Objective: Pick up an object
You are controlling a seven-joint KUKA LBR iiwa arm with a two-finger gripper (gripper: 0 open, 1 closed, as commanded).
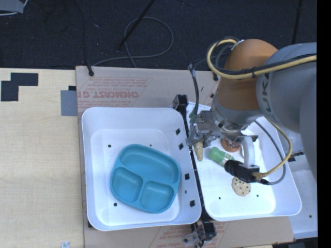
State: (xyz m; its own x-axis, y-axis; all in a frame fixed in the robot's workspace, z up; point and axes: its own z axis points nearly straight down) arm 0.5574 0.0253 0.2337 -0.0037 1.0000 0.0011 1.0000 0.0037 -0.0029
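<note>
A grey robot arm with an orange band reaches from the right, its end effector [199, 141] low over the left edge of the right shallow white bin [269, 203]; whether it grips anything cannot be told. Just beside it lie a green bottle-shaped object [219, 155], a small tan cone-shaped piece [199, 151] and a speckled round biscuit-like piece [240, 186]. A blue plastic divided plate [145, 177] rests in the left white bin [98, 133].

mirrored "chemczt. g" on cardboard [111, 93]
</note>
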